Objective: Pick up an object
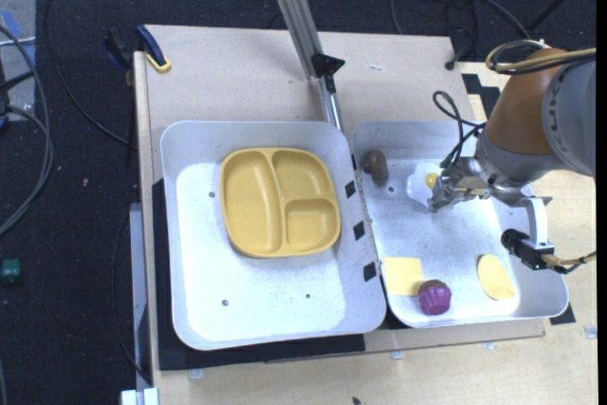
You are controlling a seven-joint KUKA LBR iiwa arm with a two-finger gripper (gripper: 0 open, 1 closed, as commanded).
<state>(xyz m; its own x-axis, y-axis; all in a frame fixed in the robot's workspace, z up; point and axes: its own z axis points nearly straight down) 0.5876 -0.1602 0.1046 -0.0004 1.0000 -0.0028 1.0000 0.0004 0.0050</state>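
Observation:
My gripper (442,195) hangs low over the right bin (531,303), in its upper middle. Its tip is right beside a small white and yellow object (420,182), touching or nearly touching it. A brown rounded object (377,166) lies to the left near the bin's wall. At the bin's front lie a yellow square slab (402,275), a purple lumpy object (434,297) and a yellow oval piece (495,277). The grey arm with its orange band (522,114) comes in from the right.
The left bin (190,299) holds a yellow divided plate (281,202). A slanted metal pole (296,5) ends at a black clamp above the gap between the bins. Black cables run along the arm's wrist. A blue and yellow tool (152,47) lies on the bench's back left corner.

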